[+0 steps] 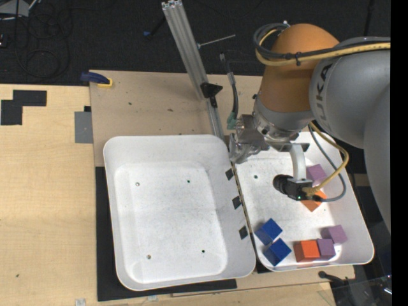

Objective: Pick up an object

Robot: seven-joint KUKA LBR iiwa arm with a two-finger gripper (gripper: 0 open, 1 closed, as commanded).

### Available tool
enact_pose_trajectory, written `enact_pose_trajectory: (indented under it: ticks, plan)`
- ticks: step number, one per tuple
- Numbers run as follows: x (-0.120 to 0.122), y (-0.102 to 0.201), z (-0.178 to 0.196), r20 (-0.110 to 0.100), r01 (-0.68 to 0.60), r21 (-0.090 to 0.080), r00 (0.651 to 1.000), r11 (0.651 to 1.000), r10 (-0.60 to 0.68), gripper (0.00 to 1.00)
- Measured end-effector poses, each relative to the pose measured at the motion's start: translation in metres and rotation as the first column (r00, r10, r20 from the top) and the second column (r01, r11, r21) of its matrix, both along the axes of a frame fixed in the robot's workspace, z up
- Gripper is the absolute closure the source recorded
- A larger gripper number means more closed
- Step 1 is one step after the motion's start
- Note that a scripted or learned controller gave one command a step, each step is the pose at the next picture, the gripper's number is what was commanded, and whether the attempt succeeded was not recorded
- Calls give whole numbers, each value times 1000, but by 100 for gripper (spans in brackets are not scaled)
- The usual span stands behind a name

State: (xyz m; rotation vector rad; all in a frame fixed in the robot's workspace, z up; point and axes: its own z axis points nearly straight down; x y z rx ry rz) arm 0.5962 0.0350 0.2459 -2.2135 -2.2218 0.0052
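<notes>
My gripper [243, 146] hangs over the far left corner of the right bin [357, 250], close to the rim shared with the left bin. Under the orange-banded wrist its tip is dark and unclear. Two blue blocks [273, 240] lie at the right bin's near left. An orange block [308, 250] and two purple blocks [331, 241] sit along its near edge. Another purple block [315, 173] and an orange one [311, 203] lie at the bin's right side, partly covered by the arm's fittings. No block is seen at the gripper.
The left bin [121, 171] lies beside the right one, with black clips [236, 201] along the shared rim. A slanted aluminium post [189, 56] rises just behind the gripper. The arm's bulk covers the right bin's far right.
</notes>
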Motion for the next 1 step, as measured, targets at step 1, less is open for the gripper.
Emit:
enact_pose_trajectory:
  ticks: [1]
  plan:
    - [-5, 45, 0, 1, -1, 0, 1000, 1000, 1, 100]
